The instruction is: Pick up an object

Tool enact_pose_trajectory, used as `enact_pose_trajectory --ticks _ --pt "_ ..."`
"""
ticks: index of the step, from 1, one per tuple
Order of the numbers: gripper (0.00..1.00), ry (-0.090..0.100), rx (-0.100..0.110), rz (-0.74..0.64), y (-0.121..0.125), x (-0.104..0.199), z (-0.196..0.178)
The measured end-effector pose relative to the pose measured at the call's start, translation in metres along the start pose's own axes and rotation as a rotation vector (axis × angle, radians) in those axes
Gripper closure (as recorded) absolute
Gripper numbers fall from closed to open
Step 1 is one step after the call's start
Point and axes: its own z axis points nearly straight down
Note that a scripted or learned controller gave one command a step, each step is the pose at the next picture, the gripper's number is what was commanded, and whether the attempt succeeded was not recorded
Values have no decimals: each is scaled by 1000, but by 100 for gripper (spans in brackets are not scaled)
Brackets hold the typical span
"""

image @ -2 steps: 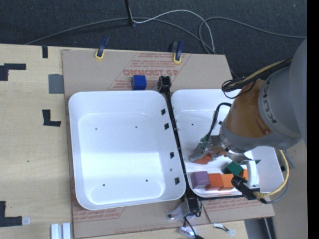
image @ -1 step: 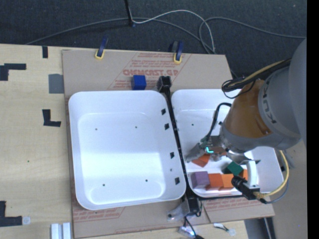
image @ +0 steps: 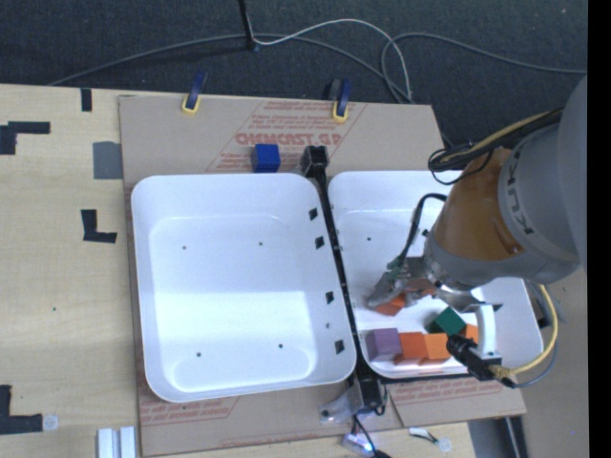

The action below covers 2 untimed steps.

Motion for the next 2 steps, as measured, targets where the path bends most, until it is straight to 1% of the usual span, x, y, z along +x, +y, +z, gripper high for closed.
enact_pose_trajectory --ticks 1,2 --pt "100 2 -7 -8 -7 76 -83" --pt "100 0 0 -7 11 141 -79"
